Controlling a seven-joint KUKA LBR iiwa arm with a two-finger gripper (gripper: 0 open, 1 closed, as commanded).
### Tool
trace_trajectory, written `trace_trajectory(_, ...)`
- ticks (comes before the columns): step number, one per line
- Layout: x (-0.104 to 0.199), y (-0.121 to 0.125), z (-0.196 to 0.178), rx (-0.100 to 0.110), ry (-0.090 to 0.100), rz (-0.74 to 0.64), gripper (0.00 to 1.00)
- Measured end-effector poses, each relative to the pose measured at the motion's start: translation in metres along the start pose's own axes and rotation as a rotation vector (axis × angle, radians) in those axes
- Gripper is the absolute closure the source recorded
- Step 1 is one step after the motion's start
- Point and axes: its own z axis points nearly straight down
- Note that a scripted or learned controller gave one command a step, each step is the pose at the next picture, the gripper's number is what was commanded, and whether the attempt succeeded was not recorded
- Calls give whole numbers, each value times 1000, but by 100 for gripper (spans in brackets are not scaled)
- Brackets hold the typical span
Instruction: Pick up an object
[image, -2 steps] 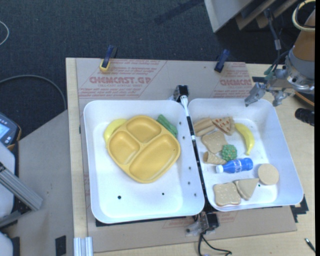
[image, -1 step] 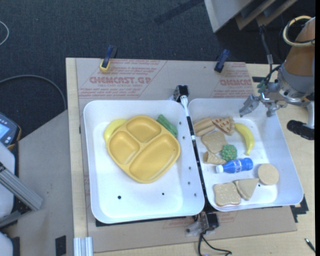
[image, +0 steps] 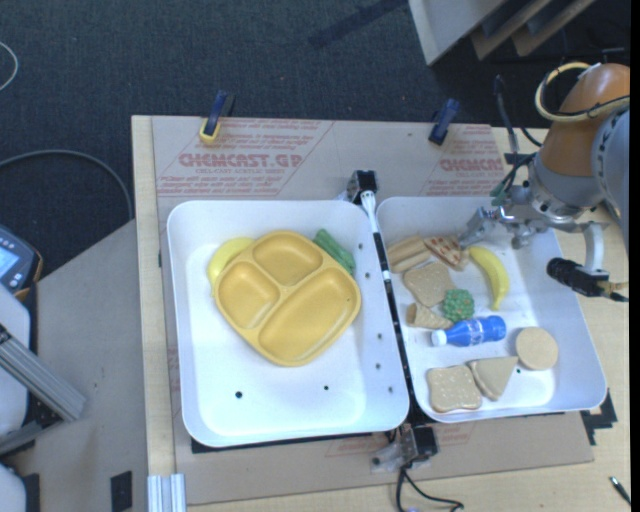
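The tool (image: 478, 226) hangs just above the toy banana (image: 491, 274); I cannot tell its grip; the banana looks light, smooth; grab its middle.

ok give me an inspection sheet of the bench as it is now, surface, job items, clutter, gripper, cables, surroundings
Surface: bench under a printed sheet, bearing the left bin and the right bin side by side.
Job's things: in the right bin, a banana, blue bottle lying on its side, green broccoli piece, round cracker, and several toast slices.
Clutter: yellow divided tray in the left bin, a green item poking out behind it.
Grippers: gripper over the right bin's far end, near the banana; fingers unclear.
Cables: one cable at the near edge, one on the floor at left.
Surroundings: dark carpet, clamps on the bench's far edge.
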Motion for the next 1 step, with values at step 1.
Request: trace_trajectory(1, -1, 2, 11, -10, -4, 1, 0)
